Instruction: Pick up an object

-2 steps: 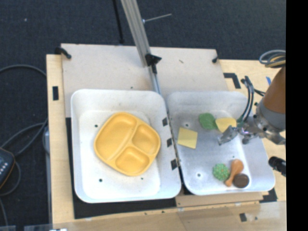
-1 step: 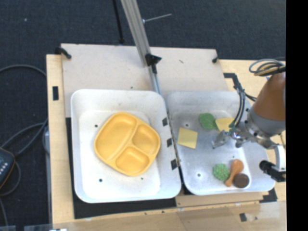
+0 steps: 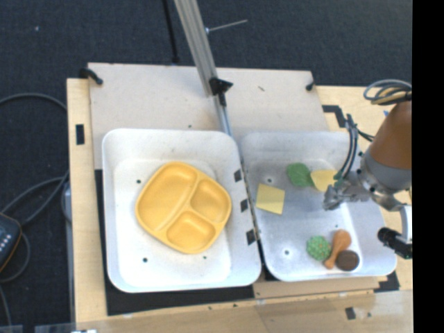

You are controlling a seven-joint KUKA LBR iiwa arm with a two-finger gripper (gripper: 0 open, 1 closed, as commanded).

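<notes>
Gripper (image 3: 333, 200) low in the right bin (image 3: 277, 262), finger state indiscernible, beside the yellow wedge (image 3: 322, 179) and green ball (image 3: 299, 174); nothing visibly held, so the pick remains undone.

Lab test cell, not a home. You see a bare plywood bench (image 3: 173, 96) on dark carpet (image 3: 69, 19), with an aluminium mast (image 3: 198, 40) rising at 12 o'clock. Loose cables (image 3: 28, 186) trail at 9 o'clock. Two white bins (image 3: 114, 151) sit side by side, with toy food (image 3: 338, 247) at 4 o'clock and the industrial arm (image 3: 392, 151) at 3 o'clock.
</notes>
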